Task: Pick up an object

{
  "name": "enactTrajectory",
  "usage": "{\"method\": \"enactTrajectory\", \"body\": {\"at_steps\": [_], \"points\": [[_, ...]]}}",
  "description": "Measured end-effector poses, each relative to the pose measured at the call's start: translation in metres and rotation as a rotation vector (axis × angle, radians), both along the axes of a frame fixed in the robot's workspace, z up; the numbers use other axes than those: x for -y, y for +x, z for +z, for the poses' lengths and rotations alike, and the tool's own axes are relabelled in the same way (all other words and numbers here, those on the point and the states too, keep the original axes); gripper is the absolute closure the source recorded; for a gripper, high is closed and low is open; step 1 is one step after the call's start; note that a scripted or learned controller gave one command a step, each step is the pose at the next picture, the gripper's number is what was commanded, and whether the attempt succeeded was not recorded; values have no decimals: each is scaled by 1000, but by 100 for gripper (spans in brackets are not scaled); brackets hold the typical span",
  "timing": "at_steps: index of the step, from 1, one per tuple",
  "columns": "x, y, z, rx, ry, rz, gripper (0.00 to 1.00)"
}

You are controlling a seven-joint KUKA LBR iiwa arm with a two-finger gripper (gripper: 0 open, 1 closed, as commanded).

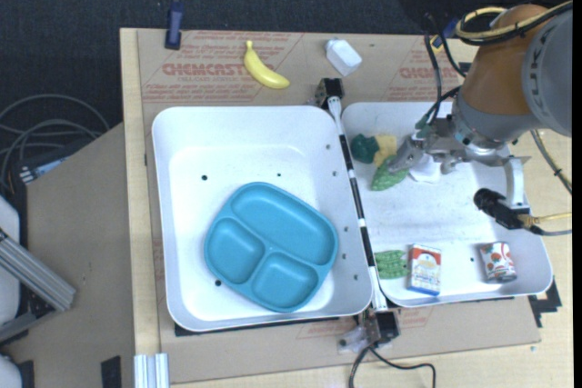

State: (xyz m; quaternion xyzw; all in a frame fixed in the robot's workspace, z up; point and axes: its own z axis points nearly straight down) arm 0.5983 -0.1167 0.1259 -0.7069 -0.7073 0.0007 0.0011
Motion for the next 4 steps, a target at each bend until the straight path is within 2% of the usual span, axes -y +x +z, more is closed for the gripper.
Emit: {"method": "enactTrajectory", "body": {"at_steps": [1, 2, 3, 4], "points": [[-4, 67, -37, 2, -4, -1, 0], [1, -29, -42, 1, 0, -2, 0], [1, -29, -32, 3, -1, -2, 100], [-59, -57, 81, 4, 0, 1, 100]]}}
